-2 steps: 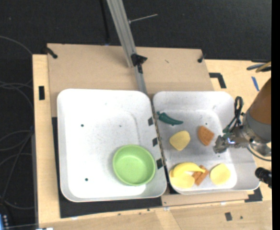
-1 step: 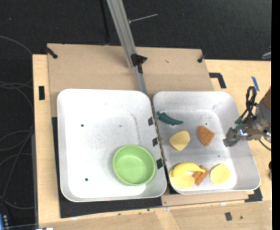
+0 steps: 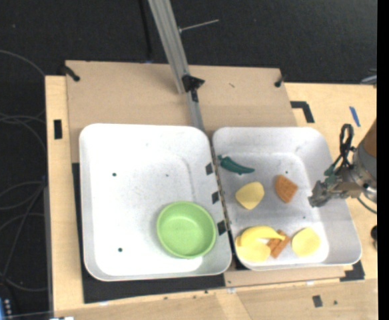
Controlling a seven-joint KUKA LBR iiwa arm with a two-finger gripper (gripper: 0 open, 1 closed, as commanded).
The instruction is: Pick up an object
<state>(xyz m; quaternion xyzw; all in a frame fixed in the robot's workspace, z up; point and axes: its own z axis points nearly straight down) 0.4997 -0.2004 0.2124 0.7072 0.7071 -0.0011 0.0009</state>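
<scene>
2 bins (image 3: 101,179) | 1 green bowl (image 3: 186,229) | 3 yellow pieces (image 3: 250,195)

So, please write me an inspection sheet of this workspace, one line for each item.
Surface: tan bench bearing the left bin and the right bin, side by side.
Job's things: right bin holds green piece, yellow piece, orange piece, yellow shape, orange sticks, yellow disc.
Clutter: green bowl in left bin.
Grippers: gripper over the right bin's right side, nothing seen held.
Cables: black cables on the dark floor; cable on the arm.
Surroundings: slanted metal rail.
</scene>
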